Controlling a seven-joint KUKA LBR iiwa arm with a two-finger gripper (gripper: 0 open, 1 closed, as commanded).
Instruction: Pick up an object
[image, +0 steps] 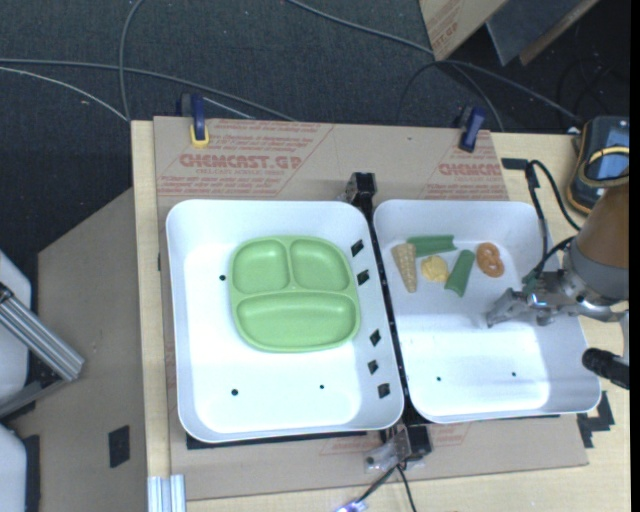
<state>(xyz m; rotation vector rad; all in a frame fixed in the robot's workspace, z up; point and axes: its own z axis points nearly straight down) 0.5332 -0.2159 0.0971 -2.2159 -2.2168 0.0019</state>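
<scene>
Camera view: gripper (503, 312) blurred over right bin (480, 390), jaw state unclear

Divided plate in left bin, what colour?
Light green plate, plain, no pattern; camera view.

On the table (250, 160), the left bin (200, 380) holds a green divided plate (295, 293), while the right bin (500, 385) holds a corn cob (405, 266), two green pieces (459, 271), a yellow bit (434, 268) and a pretzel (489, 259), with the gripper (503, 311) just below them.
</scene>
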